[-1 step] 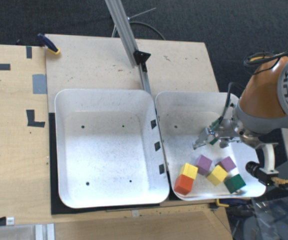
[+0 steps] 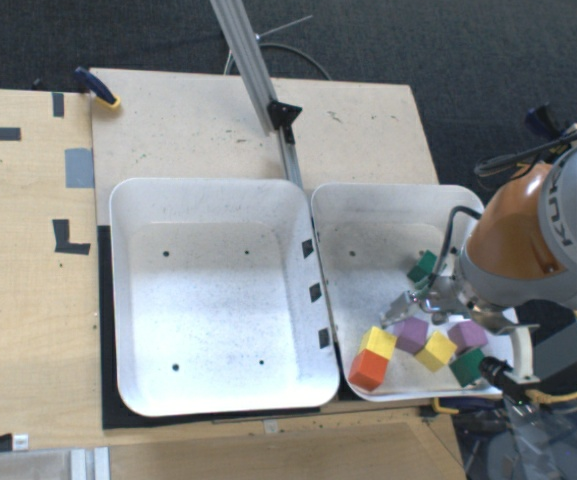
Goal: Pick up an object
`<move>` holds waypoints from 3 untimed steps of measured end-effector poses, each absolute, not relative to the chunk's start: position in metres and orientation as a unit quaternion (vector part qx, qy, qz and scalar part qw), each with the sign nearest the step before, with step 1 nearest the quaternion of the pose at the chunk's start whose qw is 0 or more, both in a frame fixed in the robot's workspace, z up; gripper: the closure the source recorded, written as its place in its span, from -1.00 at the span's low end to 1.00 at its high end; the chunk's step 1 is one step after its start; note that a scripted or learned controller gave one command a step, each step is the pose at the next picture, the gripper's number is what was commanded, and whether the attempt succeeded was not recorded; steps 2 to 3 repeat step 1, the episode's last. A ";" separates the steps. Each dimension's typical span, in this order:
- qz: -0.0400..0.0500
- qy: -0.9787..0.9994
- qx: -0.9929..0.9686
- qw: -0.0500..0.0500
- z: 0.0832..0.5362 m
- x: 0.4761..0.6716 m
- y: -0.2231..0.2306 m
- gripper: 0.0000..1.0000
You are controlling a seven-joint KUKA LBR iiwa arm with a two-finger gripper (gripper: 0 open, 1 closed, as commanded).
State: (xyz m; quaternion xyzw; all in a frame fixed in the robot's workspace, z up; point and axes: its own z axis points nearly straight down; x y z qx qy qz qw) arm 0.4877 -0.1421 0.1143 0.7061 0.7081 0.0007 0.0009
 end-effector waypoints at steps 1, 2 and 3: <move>0.003 0.710 0.704 0.001 0.196 0.484 -0.085 -1.00; 0.003 0.710 0.704 0.001 0.196 0.484 -0.085 -1.00; 0.003 0.710 0.704 0.001 0.196 0.484 -0.085 -1.00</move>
